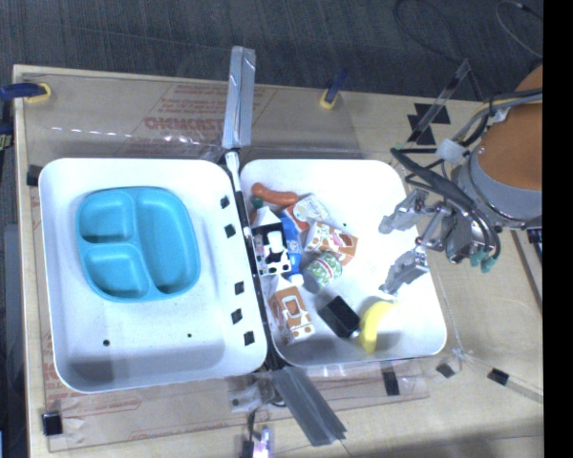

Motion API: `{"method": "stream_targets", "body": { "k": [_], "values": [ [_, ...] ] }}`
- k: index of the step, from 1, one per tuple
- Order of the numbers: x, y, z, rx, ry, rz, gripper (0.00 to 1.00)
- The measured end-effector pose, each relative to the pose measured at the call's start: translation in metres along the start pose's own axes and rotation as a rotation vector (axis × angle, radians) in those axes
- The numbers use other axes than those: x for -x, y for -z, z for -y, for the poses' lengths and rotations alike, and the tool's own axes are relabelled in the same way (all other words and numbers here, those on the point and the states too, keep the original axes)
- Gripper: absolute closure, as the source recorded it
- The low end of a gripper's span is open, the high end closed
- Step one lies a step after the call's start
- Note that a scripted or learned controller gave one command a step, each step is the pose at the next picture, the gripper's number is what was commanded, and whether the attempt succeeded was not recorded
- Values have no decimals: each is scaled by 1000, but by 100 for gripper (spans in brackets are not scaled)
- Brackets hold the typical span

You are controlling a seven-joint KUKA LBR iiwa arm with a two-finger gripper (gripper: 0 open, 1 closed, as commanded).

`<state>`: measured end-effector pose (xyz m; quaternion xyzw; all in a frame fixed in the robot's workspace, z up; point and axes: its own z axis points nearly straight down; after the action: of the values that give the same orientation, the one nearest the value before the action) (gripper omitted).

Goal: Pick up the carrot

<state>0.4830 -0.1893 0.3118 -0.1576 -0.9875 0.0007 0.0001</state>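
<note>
The carrot [273, 197] lies in the right bin [401, 184], up near that bin's far edge and close to the divider it shares with the left bin [57, 256]; it is orange-red, stretched roughly along the far edge with one end toward the divider and the other running toward the packets. Just beside it on the near side sits a jumble of small things — a blue-and-white carton [285, 229], a pale wrapped packet [315, 210], a round green-rimmed tub [323, 269] — and whether any of them touches it is hard to tell. The gripper [403, 246] hangs over the right-hand side of the same bin, its two grey fingers [398, 220] spread apart with nothing between them. So the carrot lies across the bin from the tool, toward the far corner at the divider, well apart from it, with the clutter partly in between. My judgement is that the reach has not begun in earnest: the arm must travel toward the divider and the far edge, and the fingers would do best closing across the carrot's short width. Nearer the gripper, at the bin's near edge, lie a banana [373, 322] and a black block [339, 315] — easy things to catch by mistake. A blue sectioned tray [138, 241] sits in the left bin.
</note>
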Motion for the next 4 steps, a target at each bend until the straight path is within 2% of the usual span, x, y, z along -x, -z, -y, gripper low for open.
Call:
{"method": "stream_targets", "body": {
  "k": [1,2,3,4],
  "values": [
    [0,-29,-26,1,239,1,0],
    [2,-18,-27,-1,240,2,100],
    [59,-21,3,0,419,2,100],
    [59,-21,3,0,418,2,0]
  ]
}}
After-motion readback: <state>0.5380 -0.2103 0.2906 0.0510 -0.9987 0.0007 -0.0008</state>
